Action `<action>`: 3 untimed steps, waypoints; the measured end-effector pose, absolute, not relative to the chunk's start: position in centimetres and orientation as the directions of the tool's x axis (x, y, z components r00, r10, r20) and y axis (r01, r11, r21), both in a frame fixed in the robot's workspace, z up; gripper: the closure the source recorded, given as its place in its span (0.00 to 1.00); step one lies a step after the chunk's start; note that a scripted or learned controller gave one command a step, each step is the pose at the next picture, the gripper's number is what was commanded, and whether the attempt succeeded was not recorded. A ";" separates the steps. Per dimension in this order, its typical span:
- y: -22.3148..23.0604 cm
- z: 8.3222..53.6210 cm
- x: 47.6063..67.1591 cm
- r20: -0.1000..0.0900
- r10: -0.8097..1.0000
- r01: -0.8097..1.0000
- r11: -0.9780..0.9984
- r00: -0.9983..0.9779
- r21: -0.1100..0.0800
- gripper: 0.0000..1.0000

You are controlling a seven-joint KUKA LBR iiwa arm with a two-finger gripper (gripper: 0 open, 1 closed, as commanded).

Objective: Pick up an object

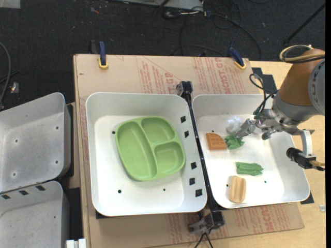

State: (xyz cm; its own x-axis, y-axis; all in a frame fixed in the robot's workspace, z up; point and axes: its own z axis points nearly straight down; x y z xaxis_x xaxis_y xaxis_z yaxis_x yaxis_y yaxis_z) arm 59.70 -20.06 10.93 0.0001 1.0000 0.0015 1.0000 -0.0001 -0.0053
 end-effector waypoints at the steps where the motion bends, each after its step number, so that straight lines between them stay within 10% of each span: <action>1: -20.1 9.6 59.9 -0.001 1.000 1.000 0.000 0.000 0.004 0.00; 2: -20.0 10.9 60.2 -0.001 1.000 1.000 0.001 -0.001 0.013 1.00; 3: -20.9 15.7 60.2 -0.002 1.000 1.000 0.000 0.000 0.005 1.00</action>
State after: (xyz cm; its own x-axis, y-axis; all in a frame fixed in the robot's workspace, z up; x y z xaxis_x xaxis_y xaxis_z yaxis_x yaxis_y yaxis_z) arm 60.21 -20.90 15.72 0.0004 1.0000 -0.0024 1.0000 -0.0004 0.0050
